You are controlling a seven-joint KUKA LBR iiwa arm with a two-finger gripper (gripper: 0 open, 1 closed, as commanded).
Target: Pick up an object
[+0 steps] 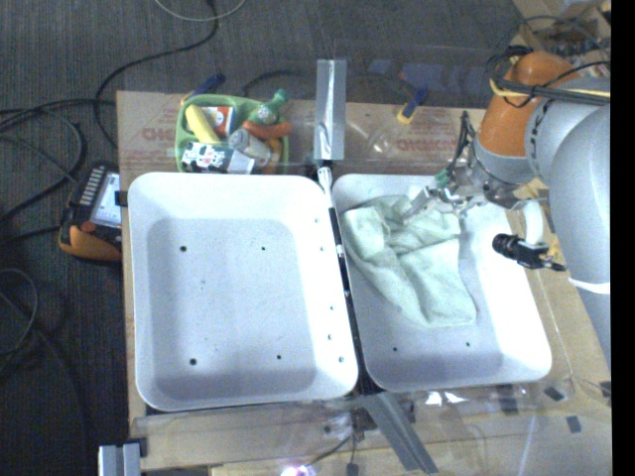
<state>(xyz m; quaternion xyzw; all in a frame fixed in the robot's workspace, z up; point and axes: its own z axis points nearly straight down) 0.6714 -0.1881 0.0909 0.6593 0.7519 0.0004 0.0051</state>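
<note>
A pale green cloth (417,261) lies crumpled in the right bin (516,350), spread from the bin's back left corner toward its middle. My gripper (442,192) reaches in from the right and sits low at the cloth's back edge, right over its upper fold. The grey arm with its orange band (521,107) rises behind it. Whether the cloth is pinched cannot be made out.
The left bin (233,286) stands beside the right one, separated by a narrow divider. Behind the left bin, a green basket (230,135) holds several toy foods and small items. An orange and black device (87,216) lies off the bench's left side.
</note>
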